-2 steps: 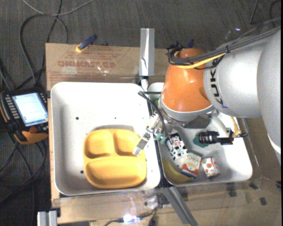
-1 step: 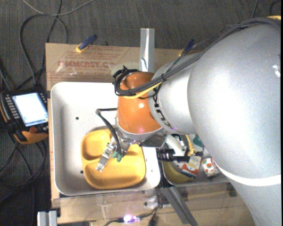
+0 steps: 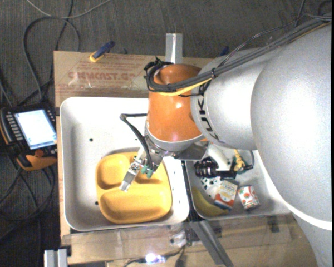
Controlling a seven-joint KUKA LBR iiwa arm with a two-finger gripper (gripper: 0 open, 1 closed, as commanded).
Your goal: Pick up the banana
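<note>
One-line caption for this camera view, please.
KUKA arm's tool poised over a yellow tray in the left bin; cluttered right bin beside it.

- Left white bin: holds a yellow two-compartment tray lying flat toward its near side.
- Right white bin: contains a small carton, a red-and-white can just beside it, and a black-and-white item behind them.
- Cardboard sheet lies behind the bins; a yellow-and-blue tool rests at its far edge.
- Handheld pendant with lit screen sits left of the table, cables on the carpet.
</note>
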